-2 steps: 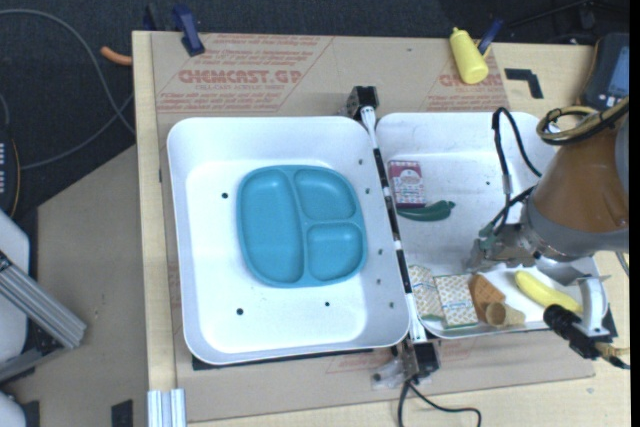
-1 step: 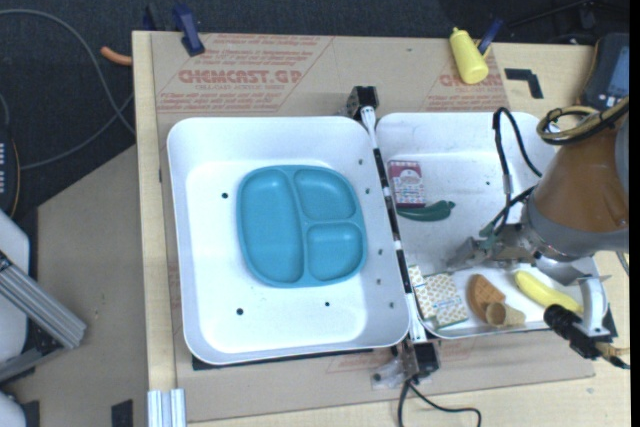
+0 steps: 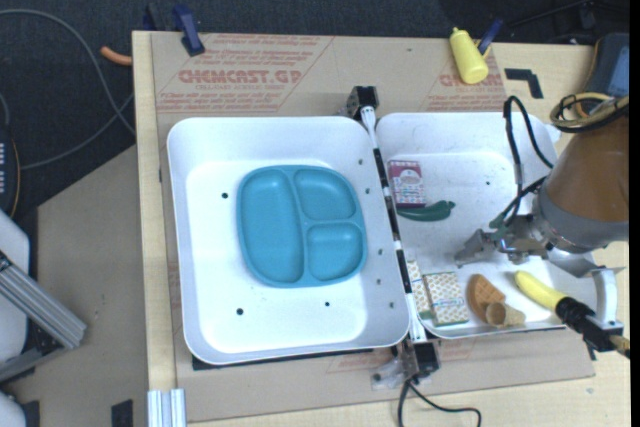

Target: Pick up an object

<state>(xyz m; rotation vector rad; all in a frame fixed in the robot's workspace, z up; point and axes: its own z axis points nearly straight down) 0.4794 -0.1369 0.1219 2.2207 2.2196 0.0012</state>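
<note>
In the right bin [image 3: 470, 140], the claw [image 3: 487, 245] hovers just above the brown cone [image 3: 487, 297], its grip state impossible to tell, with the green pepper [image 3: 425, 210] and small carton [image 3: 406, 181] lying farther back.

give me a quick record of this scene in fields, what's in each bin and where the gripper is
left bin: blue divided plate
right bin: small carton, green pepper, patterned box, ice cream cone, yellow-handled tool
gripper: low over right bin, above the cone
grasp: nothing seen between the fingers
</note>
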